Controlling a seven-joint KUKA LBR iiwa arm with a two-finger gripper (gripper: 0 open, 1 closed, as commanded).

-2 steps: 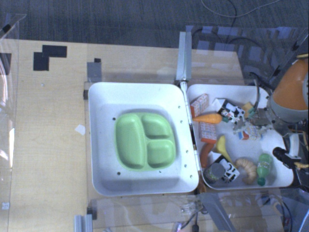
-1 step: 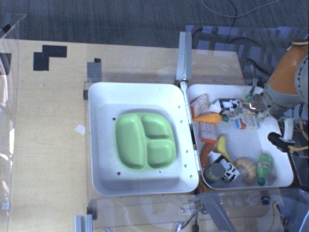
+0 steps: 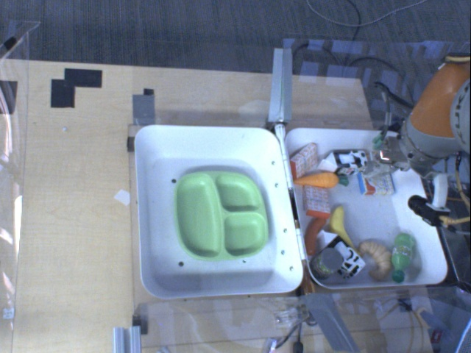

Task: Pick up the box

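Hovering over the right bin, the jaws are nearing the box; their opening is unclear, and nothing is being lifted yet.

Landmark is the green tray, lying in the left bin. Right of it is the right bin, w/ many things. Nearest to the tray: a box, a carrot lying across, a banana lower. Farther right: a croissant and a green bottle. The gripper is far right of the tray, at the bin's upper part, near a small carton. Arm comes from right.
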